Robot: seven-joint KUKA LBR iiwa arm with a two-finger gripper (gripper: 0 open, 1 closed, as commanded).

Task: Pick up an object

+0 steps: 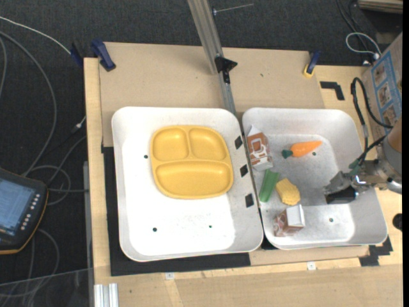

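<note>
My gripper (339,189) hangs low over the right side of the right bin (332,226), reaching in from the right. Nothing is visibly held in it. An orange carrot (304,149) lies toward the back of that bin, up and to the left of the gripper. A brown and white carton (258,149) stands near the bin's left wall. In front of the carton lie a green piece (268,186) and a yellow piece (288,192). A small brown and white box (290,219) rests near the front.
The left bin (185,229) holds a yellow divided plate (191,161). A grey metal post (208,24) rises from the back of the bench between the bins. Bare bin floor lies between the gripper and the yellow piece.
</note>
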